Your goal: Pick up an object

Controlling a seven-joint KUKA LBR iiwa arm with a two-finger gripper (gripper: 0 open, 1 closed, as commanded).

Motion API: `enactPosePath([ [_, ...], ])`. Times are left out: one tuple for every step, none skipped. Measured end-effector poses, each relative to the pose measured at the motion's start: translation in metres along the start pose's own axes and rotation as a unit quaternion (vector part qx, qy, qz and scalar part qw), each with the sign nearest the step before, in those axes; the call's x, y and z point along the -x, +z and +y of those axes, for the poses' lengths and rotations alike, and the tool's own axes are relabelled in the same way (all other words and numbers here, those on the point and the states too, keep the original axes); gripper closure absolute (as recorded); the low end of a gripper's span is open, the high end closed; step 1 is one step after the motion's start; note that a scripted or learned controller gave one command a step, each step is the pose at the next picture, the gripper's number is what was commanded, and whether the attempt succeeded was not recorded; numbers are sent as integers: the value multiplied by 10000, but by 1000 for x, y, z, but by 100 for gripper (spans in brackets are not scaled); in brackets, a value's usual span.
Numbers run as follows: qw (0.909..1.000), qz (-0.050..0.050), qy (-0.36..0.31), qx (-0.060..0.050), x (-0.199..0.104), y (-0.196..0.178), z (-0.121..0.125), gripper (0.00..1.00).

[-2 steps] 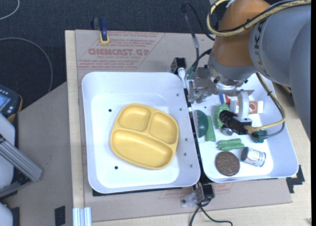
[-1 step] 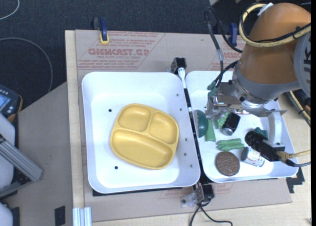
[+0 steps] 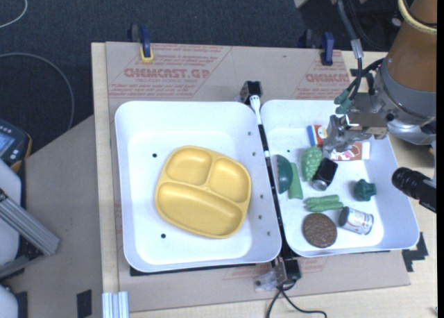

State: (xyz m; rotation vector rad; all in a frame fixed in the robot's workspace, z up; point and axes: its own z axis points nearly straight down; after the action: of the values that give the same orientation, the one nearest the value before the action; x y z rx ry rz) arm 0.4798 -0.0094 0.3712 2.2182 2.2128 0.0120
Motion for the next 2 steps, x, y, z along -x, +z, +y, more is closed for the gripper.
enactPosePath([
  [9999, 7, -31, -103, -39, 76, -2, 100],
  [10000, 7, -39, -17, -87, 53, 71, 100],
])
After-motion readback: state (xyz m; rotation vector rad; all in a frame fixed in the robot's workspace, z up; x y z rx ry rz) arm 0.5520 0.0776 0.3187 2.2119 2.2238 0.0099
